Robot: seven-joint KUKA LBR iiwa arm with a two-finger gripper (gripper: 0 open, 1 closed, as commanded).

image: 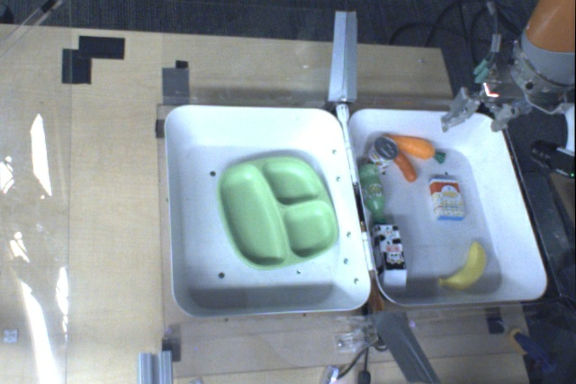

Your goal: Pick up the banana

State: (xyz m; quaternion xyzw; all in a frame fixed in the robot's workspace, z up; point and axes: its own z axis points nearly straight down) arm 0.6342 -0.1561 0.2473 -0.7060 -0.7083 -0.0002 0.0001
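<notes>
A yellow banana (465,268) lies in the near right corner of the right bin (513,220), curved and touching nothing else. My gripper (475,116) hangs over the far edge of that bin, well beyond the banana. Its fingers (454,115) stand spread, open, with nothing between them. The arm's orange band shows at the top right.
Also in the right bin are two orange carrots (415,147), a round grey object (387,147), a green bottle (371,185), a white and red carton (446,199) and a black and white box (389,246). A green divided tray (277,209) lies in the left bin (189,220).
</notes>
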